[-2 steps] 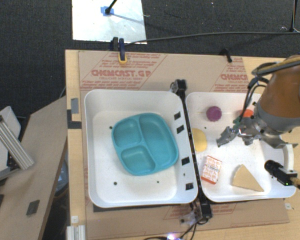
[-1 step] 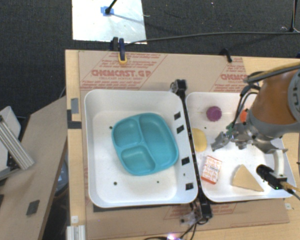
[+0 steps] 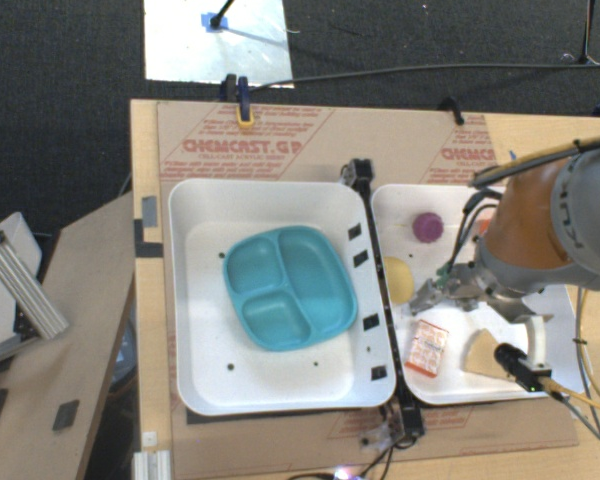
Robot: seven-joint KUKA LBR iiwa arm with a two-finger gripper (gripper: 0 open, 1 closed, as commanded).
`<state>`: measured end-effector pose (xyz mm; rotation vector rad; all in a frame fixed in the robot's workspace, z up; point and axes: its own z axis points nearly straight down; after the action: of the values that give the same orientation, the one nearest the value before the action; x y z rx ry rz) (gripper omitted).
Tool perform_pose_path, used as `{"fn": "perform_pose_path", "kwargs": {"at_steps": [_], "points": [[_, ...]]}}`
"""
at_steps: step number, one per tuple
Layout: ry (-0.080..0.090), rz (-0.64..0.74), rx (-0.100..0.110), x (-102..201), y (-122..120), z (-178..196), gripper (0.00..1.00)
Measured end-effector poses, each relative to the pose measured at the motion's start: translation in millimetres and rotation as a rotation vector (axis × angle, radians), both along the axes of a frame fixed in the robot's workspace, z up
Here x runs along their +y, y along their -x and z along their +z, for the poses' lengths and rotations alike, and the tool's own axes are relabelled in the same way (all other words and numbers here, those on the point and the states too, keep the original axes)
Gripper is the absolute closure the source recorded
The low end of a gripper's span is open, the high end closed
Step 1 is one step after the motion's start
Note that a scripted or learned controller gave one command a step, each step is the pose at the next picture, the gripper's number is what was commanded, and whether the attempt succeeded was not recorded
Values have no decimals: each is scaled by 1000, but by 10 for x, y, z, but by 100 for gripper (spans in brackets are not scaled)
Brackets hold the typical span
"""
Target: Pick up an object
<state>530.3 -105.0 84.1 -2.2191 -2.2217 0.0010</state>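
The right bin [image 3: 570,368] holds a purple round object [image 3: 427,227] at the back and a yellow rounded object [image 3: 398,279] against its left wall. A red-and-white packet [image 3: 428,348] and a tan wedge [image 3: 483,354] lie at the front. The grey arm with its orange band [image 3: 525,223] reaches in from the right. My gripper [image 3: 432,295] hangs low over the middle of this bin. It is just right of the yellow object and just above the packet. Nothing shows held in it.
The left bin [image 3: 195,268] carries a teal divided plate [image 3: 288,286]. A black divider with clips [image 3: 372,268] runs between the bins. A black-tipped part and cables [image 3: 525,368] trail from the wrist over the tan wedge. Cardboard [image 3: 310,138] lies beneath both bins.
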Motion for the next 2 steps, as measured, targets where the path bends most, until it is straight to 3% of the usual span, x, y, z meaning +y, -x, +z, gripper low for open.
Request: {"fn": "perform_pose_path", "kwargs": {"at_steps": [1,2], "points": [[1,1,-4,-4,-14,128,100],[1,3,-7,42,-33,570,100]]}}
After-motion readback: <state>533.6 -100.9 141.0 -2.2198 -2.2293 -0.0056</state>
